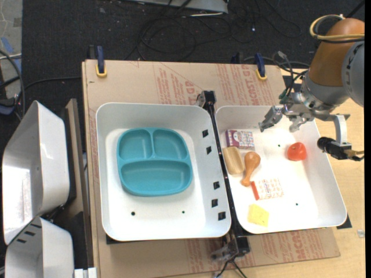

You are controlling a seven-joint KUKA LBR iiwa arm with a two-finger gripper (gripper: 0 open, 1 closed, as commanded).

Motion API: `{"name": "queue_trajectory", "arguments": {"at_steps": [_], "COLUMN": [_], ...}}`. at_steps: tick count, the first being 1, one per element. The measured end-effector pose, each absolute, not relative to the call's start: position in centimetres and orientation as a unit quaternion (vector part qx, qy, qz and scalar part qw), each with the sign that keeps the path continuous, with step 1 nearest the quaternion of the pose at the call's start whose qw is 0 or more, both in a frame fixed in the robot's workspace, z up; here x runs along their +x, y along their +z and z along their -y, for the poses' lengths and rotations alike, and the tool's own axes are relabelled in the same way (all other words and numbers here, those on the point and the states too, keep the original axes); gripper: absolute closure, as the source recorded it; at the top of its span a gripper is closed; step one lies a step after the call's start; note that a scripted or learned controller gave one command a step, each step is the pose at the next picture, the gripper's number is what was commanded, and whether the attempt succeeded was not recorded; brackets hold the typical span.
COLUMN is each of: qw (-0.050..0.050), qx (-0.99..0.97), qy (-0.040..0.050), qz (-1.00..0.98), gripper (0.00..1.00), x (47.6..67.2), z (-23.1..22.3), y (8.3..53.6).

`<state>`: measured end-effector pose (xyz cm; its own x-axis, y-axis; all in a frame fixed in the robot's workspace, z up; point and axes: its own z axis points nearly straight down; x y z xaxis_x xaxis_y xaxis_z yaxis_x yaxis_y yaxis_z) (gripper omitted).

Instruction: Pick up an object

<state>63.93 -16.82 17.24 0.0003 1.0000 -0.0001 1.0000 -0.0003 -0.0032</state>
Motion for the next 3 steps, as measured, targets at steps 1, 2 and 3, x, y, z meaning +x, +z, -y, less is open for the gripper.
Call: {"name": "queue_trajectory", "arguments": {"at_steps": [1,2,3], "qw": [0.001,-0.001,-0.004], "qx": [-0.706,-0.706,-0.705], "qy": [0.0010,-0.0012,-0.0026], "qz": [0.708,0.708,0.709], "gripper": [0.00,0.00,1.00], "x": [64.6,64.8,64.9], "z": [16.8,16.8,16.8], "y": [12.7,9.4,10.8]}}
